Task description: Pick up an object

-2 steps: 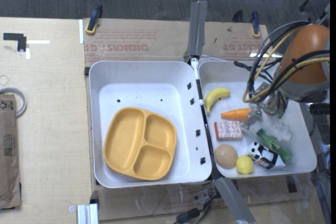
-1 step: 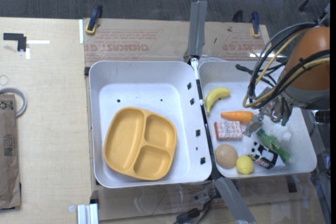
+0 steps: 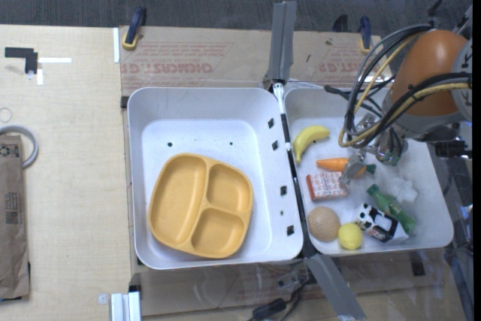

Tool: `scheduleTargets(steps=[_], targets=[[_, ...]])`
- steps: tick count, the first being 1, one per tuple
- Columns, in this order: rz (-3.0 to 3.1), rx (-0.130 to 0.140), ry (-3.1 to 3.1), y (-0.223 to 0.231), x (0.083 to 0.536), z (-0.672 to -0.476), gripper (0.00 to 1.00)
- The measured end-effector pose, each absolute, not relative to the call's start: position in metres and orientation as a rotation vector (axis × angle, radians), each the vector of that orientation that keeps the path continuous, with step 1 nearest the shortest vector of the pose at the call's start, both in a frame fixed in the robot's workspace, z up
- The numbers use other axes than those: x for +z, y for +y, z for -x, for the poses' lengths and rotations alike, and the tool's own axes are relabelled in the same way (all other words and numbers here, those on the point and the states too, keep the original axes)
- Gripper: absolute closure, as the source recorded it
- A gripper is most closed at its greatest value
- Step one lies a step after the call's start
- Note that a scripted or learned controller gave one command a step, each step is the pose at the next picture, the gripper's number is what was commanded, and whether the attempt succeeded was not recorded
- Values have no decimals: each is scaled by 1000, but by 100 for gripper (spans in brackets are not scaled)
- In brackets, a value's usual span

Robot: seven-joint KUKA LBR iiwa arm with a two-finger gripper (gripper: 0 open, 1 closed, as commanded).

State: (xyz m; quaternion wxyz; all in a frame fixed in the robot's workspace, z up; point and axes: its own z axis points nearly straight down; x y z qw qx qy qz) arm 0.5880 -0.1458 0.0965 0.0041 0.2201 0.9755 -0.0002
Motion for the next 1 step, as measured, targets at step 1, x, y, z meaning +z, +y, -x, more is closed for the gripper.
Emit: scheduleTargets(steps=[1], targets=[[-694,1,3051,-147,107,-589,100]])
